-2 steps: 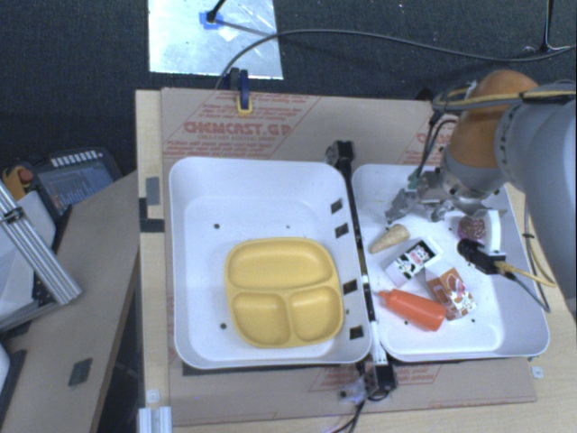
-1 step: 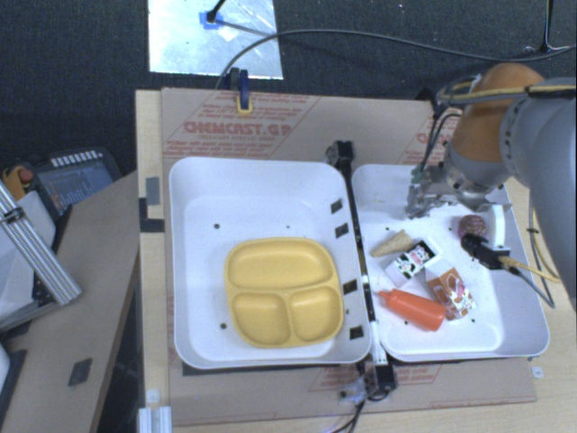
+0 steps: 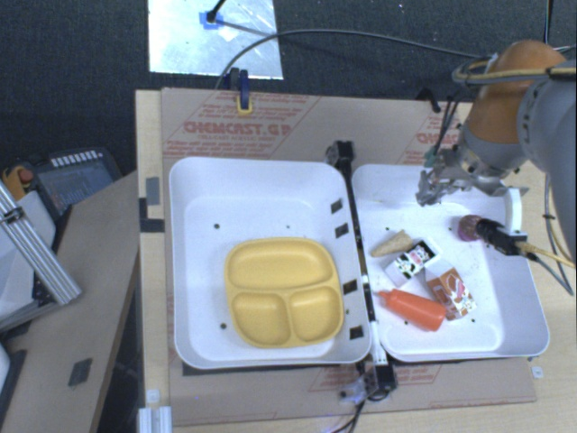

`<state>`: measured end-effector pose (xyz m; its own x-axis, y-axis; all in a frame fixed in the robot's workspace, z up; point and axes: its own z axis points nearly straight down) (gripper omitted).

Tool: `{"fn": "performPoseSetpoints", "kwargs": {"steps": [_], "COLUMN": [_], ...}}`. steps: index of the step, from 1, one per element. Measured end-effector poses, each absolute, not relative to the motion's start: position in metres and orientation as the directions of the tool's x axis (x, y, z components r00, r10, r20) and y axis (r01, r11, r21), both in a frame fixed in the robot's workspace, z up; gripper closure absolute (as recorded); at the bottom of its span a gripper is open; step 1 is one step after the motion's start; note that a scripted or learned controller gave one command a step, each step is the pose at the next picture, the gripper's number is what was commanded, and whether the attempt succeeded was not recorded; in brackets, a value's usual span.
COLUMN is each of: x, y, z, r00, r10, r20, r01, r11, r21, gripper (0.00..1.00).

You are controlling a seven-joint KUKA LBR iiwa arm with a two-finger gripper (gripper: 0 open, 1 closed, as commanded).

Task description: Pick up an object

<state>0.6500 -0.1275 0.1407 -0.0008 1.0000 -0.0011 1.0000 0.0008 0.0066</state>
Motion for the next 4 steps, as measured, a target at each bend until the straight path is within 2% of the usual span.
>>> {"fn": "performPoseSetpoints", "kwargs": {"steps": [2, 3, 4], "x": [0.651, 0.627, 0.616], "y": [-0.12, -0.078, -0.027], "z": [0.231, 0.223, 0.228], "r00": [-0.005, -0.008, -0.009], "r10": [1.0, 1.0, 1.0], "r20": [-0.001, 0.001, 0.002], "r01": [1.0, 1.0, 1.0], "r11": [0.005, 0.008, 0.009], "r21": [0.007, 0.0, 0.001], "gripper": [1.0, 1.0, 1.0]}}
